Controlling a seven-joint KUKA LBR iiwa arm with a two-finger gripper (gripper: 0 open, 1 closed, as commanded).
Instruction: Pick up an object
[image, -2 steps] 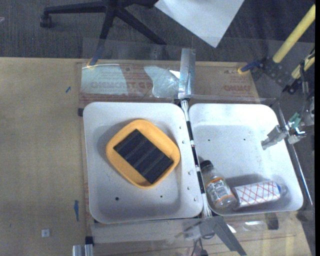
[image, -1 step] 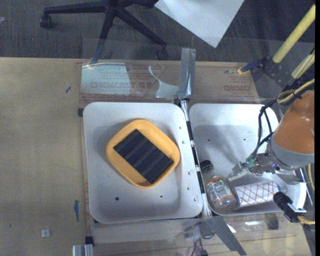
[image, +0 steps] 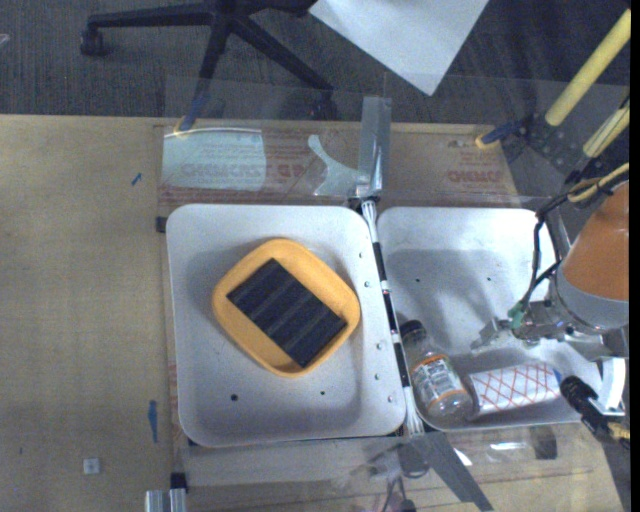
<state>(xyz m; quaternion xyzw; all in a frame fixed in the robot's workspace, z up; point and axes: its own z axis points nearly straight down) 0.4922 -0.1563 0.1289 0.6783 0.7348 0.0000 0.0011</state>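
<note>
A small clear bottle (image: 437, 380) with a black cap lies on its side in the right bin (image: 450, 250), near the front left corner. A white packet (image: 515, 388) with red crosshatch lies touching it on the right. The gripper (image: 520, 325) hangs just above them; whether it is released or clenched I cannot tell. In the left bin (image: 200, 300) sits a yellow dish (image: 285, 303) holding a dark ribbed slab.
</note>
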